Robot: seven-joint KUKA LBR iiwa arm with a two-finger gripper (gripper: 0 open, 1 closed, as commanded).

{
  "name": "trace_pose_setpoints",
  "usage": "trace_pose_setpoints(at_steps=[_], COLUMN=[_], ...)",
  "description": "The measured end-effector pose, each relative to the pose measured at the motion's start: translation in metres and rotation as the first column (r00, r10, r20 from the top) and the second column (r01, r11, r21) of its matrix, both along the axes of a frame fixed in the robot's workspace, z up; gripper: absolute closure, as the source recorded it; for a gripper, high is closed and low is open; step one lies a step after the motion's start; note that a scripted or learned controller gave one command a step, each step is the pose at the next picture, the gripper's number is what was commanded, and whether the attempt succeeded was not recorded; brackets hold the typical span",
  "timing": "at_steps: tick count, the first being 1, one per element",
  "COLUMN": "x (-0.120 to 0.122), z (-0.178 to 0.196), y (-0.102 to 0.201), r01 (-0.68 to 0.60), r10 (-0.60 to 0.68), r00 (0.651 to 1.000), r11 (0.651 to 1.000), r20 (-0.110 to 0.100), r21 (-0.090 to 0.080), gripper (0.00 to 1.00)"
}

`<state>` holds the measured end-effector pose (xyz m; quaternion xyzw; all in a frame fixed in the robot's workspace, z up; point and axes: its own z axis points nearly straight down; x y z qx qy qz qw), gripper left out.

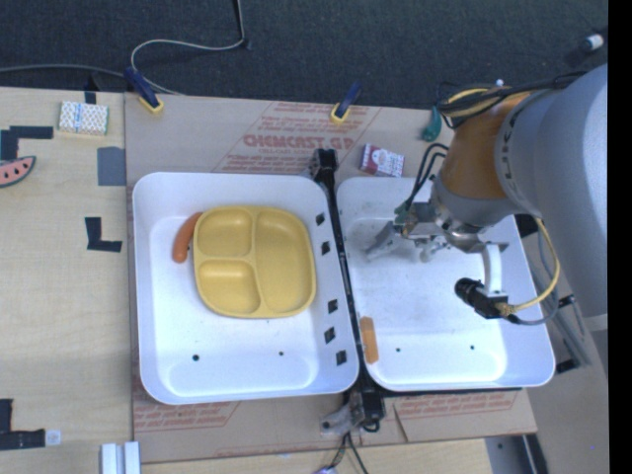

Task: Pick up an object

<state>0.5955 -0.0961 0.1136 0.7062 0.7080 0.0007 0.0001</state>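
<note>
Presently the tool [387, 242], its state indiscernible, is hung over the right bin [513, 363], while the small orange object [368, 340] lies nearer the camera.

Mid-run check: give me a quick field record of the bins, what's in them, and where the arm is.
left bin: yellow divided plate; orange sausage-shaped item at the plate's left edge
right bin: small orange item near the divider, front left
gripper: over the right bin's back half, nothing visibly between its fingers
held object: none seen
</note>
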Motion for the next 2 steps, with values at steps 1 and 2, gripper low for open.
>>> trace_pose_setpoints(at_steps=[1,2], x=[0.0061,0.0069], z=[-0.0280,-0.0181], y=[-0.0033,-0.0035], r01=[0.001,0.001], r10=[-0.001,-0.001], r00=[1.000,1.000], r11=[1.000,1.000], r20=[-0.002,0.002], r21=[-0.002,-0.004], gripper=[0.00,1.00])
